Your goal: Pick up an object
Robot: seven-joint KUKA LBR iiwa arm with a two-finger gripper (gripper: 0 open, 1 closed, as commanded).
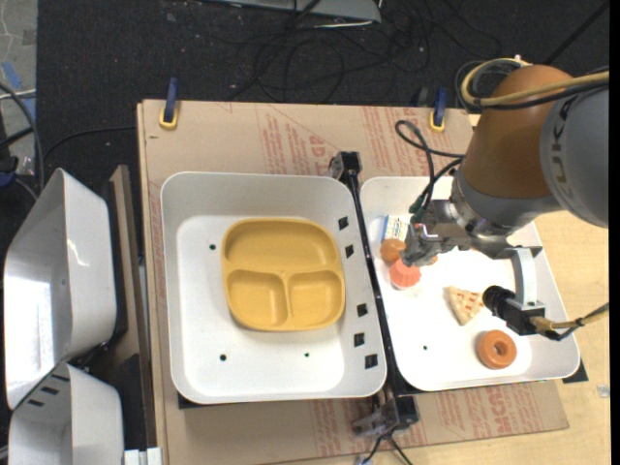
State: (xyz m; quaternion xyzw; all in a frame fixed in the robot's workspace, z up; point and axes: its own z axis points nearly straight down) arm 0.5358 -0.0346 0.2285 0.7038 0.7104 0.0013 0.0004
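Red-orange rounded toy [405, 274] under pincer [418, 252]

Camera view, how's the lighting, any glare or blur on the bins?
Camera view: even, bright light; the two shallow white bins look nearly washed out but show no hard glare; soft shadow lies under the grey arm's gripper; the yellow divided plastic tray is sharp; the dark floor above is dim.

arm [572, 153]: grey, bulky | band [518, 129]: orange, domed | cables: black and yellow, looped at wrist
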